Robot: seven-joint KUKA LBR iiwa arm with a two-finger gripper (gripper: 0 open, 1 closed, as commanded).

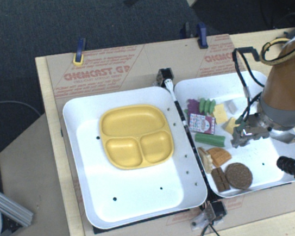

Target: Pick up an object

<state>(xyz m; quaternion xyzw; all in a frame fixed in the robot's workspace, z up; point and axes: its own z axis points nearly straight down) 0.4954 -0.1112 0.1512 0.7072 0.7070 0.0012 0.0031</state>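
Gripper point(242, 134) low in right bin point(265, 171), grip state unclear, green piece point(210, 140) just left, perhaps touching

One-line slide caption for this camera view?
Claw hovers over toy food in the right bin; yellow divided plate lies in the left bin.
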